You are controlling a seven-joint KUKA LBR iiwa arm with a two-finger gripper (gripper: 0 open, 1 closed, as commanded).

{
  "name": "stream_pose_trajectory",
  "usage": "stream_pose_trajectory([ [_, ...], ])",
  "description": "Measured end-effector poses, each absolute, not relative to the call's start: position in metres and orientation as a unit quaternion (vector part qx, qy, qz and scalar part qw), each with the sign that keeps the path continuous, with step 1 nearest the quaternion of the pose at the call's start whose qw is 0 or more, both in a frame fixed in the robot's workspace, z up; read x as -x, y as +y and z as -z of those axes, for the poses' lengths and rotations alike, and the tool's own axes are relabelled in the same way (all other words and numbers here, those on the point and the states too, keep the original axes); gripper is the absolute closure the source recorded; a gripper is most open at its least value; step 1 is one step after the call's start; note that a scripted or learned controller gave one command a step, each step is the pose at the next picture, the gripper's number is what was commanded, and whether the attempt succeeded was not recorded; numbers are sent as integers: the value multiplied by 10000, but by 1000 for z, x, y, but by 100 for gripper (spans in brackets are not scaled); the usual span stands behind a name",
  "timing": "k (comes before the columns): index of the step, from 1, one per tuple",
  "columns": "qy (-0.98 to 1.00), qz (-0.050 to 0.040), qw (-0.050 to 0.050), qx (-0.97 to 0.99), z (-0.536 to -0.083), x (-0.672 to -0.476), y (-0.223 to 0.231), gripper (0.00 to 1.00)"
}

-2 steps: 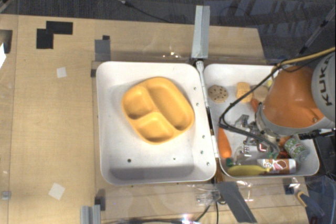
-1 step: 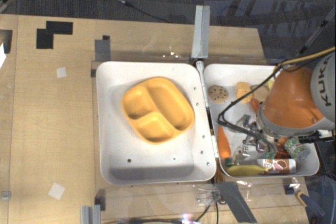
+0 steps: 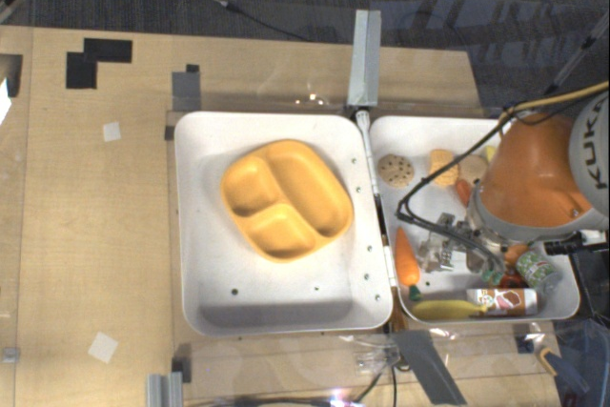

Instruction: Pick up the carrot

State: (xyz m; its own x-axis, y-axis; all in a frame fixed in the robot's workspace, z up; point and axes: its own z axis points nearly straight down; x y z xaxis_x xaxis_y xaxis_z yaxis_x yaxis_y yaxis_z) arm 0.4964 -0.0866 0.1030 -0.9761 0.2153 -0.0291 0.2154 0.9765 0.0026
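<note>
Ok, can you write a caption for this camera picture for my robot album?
Robot gripper hovers beside the carrot in the right bin; a yellow divided plate sits in the left bin.

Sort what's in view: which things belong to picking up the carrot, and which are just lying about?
Job in hand:
carrot, by the right bin's left wall
gripper, low beside it
right bin

Lying about:
yellow divided plate in the left bin
cookie
banana
bottle
</note>
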Motion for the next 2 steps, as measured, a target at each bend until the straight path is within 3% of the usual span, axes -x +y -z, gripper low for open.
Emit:
stream_pose_trajectory([
  [1,9955,-16,74,-948,-188,-490,-23,100],
  [2,9984,-7,50,568,-186,-510,8,100],
])
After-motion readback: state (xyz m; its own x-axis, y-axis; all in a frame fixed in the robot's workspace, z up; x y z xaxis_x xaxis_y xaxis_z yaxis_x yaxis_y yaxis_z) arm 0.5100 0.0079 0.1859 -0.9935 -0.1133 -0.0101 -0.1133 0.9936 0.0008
